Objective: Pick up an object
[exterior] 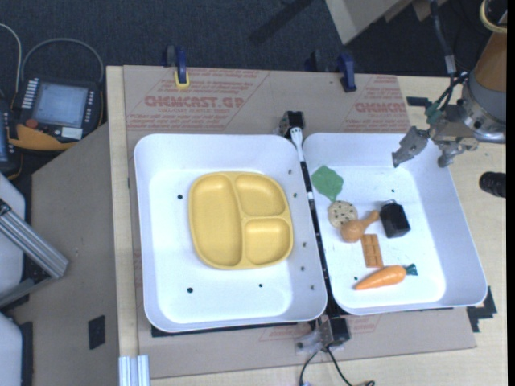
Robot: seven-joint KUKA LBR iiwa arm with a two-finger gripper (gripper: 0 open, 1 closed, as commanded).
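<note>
My gripper point(425, 153) hangs over the far right part of the right bin point(451, 215), its two fingers spread apart with nothing between them. Below and left of it, in that bin, lie a black block point(393, 219), a green leaf-shaped piece point(327, 182), a speckled cookie point(341, 211), a tan drumstick-like piece point(357, 227), a brown bar point(372, 251) and an orange carrot point(382, 277). The gripper touches none of them.
The left bin point(161, 215) holds a yellow divided plate point(240, 219). Blue clamps point(182, 61) point(347, 69) stand at the bench's far edge. A handheld pendant point(56, 107) lies off the bench at the left.
</note>
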